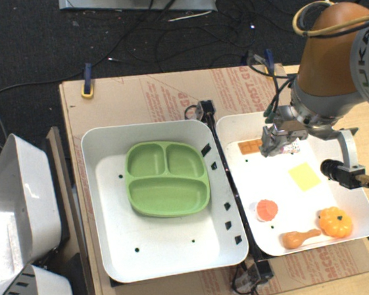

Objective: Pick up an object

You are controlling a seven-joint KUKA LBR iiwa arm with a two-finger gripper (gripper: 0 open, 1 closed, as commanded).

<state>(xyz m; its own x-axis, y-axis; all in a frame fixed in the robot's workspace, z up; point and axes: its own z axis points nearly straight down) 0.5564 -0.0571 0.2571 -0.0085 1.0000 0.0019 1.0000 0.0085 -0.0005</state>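
My claw (pixel 282 140) hangs over the right bin (pixel 368 218), at about 11 o'clock of its floor, just beside a small orange block (pixel 250 146) that lies near the bin's upper left wall. Finger state: cannot tell from this angle; the wrist body hides the tips. Nothing seen pinched.

Candidates in the right bin:
- Yellow flat square (pixel 304 176), centre of the floor, at about 5 o'clock from my claw. Looks thin and light, possibly soft like a sponge or cloth. Lying flat, so the edges are hard to get under.
- Red-orange round piece (pixel 266 210), at 7 o'clock of the bin. Small, low, probably light.
- Orange pumpkin-like toy (pixel 336 221), at 5 o'clock of the bin, near the lower wall. Rounded, likely smooth plastic; could slip unless taken across its widest part.
- Tan pear-shaped piece (pixel 299 237), just beside the pumpkin toy, at 6 o'clock. Its narrow neck looks the best hold.

Left bin (pixel 103 186) carries a green divided plate (pixel 168 178), centre. Stiff, wide; only its rim would fit a pinch.

Judgement: the orange block is nearest. It looks rigid and light; take it across the short sides.
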